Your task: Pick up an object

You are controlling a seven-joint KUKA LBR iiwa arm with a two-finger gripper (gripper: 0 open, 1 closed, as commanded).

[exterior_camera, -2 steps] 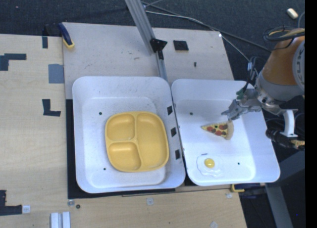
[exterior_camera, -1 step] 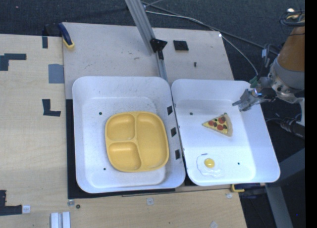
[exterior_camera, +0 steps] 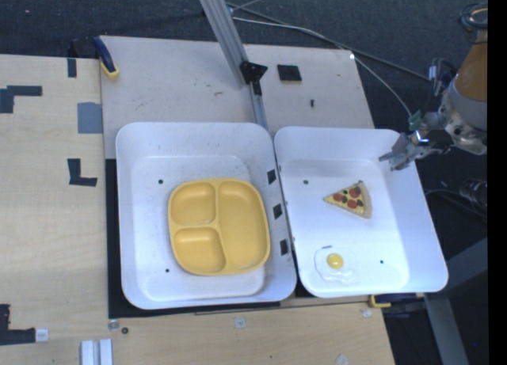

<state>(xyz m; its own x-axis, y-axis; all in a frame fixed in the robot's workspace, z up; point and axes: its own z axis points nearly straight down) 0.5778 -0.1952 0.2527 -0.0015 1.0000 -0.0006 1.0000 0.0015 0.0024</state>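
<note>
A pizza slice (exterior_camera: 350, 199) lies in the right bin (exterior_camera: 412, 221), near its middle. A fried egg (exterior_camera: 333, 264) rests closer to that bin's front edge. A yellow divided plate (exterior_camera: 219, 226) sits in the left bin (exterior_camera: 142, 197). My gripper (exterior_camera: 404, 152) hangs at the right bin's far right corner, above the rim, up and to the right of the pizza slice. Nothing shows between its fingers.
A slanted metal post (exterior_camera: 226, 27) rises behind the bins, with a black clamp (exterior_camera: 253, 72) at its foot. Cables trail across the dark floor at the back right. Tape marks dot the wooden bench on the left.
</note>
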